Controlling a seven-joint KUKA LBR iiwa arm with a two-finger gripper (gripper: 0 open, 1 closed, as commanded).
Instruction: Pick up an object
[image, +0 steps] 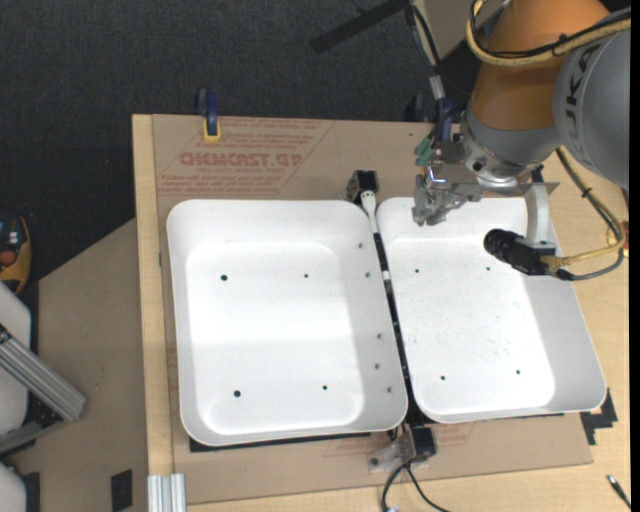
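Observation:
My gripper (434, 208) hangs over the far left corner of the right bin (560, 385), close to the bin's back rim. Nothing shows between or under its tip. The grey arm with its orange band (530, 45) comes in from the upper right. A black cylindrical fitting (512, 250) on a white bracket, with a cable, juts from the wrist over the right bin's far part. The floors of both bins show only small dark dots.
The left bin (190, 300) lies beside the right one, with a black divider strip (388, 300) between them. Both rest on a brown board (250, 150) with a blue-and-yellow clamp (209, 112) at the back. Cables run near the front edge (405, 460).

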